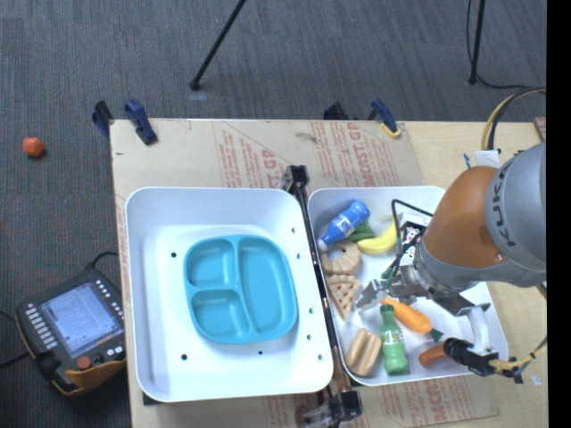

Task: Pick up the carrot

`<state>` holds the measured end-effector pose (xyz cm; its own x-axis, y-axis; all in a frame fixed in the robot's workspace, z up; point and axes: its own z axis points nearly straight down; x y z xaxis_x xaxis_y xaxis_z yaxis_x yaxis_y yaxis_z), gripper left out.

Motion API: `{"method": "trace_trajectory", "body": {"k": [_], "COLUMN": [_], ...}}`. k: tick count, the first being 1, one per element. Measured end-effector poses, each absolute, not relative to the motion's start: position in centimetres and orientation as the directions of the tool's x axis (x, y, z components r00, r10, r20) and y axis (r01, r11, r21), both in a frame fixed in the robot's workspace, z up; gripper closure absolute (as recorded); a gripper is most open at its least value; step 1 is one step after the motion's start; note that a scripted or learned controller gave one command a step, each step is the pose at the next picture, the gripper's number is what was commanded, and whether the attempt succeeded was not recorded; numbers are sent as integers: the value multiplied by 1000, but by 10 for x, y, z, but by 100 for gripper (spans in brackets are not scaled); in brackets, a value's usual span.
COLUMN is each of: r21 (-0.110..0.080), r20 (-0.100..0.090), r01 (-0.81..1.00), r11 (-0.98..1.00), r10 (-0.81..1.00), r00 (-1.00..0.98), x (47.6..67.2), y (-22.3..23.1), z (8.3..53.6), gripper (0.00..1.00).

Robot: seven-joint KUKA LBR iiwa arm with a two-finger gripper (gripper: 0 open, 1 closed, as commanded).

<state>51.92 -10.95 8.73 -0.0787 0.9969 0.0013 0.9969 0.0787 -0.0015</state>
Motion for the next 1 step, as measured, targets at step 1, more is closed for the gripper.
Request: {"method": "trace_trajectory", "body": {"k": [1], "r21": [-2], "r20": [2], "r01": [997], "r11": [74], "r10": [997], "r00": [-74], "x": [519], "y": [-110], "z": [97], "gripper": [100]}}
